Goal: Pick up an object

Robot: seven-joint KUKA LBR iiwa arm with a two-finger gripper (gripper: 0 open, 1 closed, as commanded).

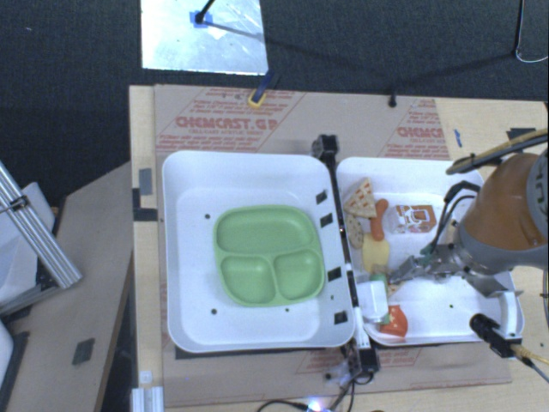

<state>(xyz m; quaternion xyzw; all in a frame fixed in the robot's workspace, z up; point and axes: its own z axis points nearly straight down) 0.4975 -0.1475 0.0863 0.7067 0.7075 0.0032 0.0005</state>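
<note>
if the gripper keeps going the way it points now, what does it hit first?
Likely the pale yellow toy lying just past the gripper on the right bin's left side. Height is unclear, so it may pass above it.

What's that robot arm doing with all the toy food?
The arm reaches into the right bin, where toy food lies piled along the left side: a waffle, a yellow piece, a red piece and a clear packet. Its gripper is low, right beside the yellow piece, but nothing can be seen between its fingers yet. The left bin holds a green plate.
</note>
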